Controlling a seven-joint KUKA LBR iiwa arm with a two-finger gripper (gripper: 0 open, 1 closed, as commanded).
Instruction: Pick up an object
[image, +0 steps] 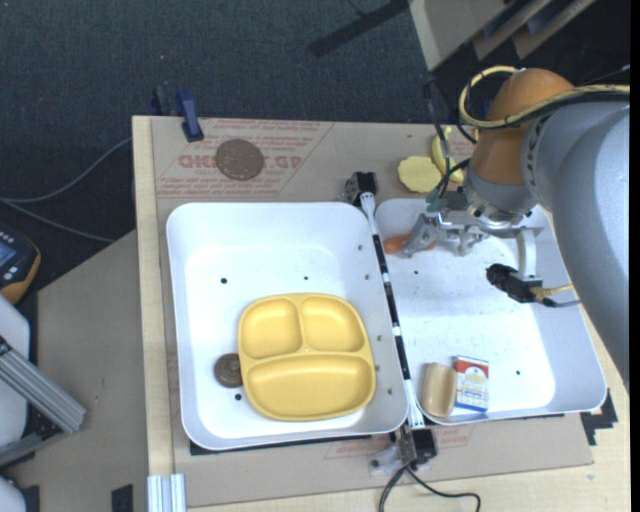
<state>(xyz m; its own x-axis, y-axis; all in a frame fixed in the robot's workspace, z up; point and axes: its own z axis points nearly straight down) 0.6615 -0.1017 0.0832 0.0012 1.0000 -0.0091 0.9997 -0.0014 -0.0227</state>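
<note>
Gripper (437, 238) seen low at right bin's (560, 390) far-left corner, beside small orange object (396, 243) | finger state cannot be told | yellow divided plate (303, 353) placed in left bin (200, 260) | carton (471, 385) at right bin's near edge

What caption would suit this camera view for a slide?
Grey arm's gripper low over the right bin's far corner; yellow divided tray in the left bin.
</note>
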